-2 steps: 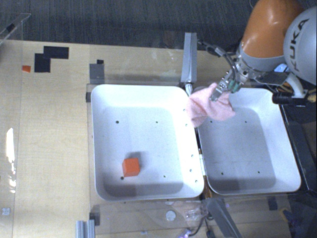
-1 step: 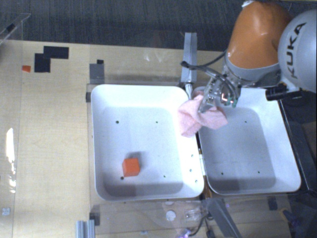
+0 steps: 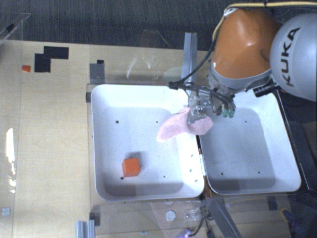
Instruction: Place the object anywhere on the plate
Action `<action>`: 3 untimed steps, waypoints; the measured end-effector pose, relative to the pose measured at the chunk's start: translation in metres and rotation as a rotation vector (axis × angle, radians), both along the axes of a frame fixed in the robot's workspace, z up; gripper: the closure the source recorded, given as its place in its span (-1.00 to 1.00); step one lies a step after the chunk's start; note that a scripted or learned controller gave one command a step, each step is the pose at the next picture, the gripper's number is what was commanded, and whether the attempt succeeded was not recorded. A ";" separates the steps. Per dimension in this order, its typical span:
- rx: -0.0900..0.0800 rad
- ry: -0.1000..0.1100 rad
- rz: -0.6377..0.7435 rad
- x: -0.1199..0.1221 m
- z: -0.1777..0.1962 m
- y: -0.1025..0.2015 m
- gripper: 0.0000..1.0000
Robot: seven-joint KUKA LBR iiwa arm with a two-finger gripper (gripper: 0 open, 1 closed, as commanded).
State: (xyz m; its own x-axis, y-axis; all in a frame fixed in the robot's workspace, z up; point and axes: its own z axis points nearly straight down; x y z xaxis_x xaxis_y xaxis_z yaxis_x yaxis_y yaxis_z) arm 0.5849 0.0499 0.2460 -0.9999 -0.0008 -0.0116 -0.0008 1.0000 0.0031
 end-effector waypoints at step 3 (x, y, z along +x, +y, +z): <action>0.001 0.004 0.002 -0.079 -0.018 0.141 1.00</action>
